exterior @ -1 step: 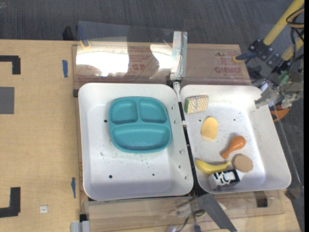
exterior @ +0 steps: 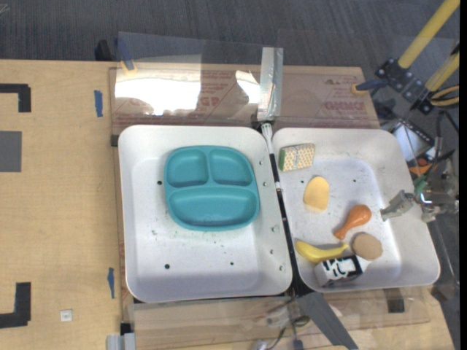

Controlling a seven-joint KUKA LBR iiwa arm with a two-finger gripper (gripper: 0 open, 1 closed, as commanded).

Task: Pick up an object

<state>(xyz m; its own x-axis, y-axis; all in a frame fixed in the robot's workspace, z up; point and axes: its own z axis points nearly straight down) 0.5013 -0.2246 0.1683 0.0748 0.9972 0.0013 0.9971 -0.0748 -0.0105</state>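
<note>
Dark grey carpet floor [exterior: 219,6], light wooden bench top [exterior: 51,195] with black tape marks [exterior: 18,97], blue tape tabs [exterior: 98,102], glare on clear plastic sheet [exterior: 182,86]

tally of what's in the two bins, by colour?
Teal: 1, divided plate, left bin
Yellow: 2, banana, yellow flat piece
Orange: 1, drumstick-shaped toy
Brown: 1, round brown item
Green and white: 1, patterned block
Black and white: 1, small item
Total: 7, six of them in the right bin
</note>
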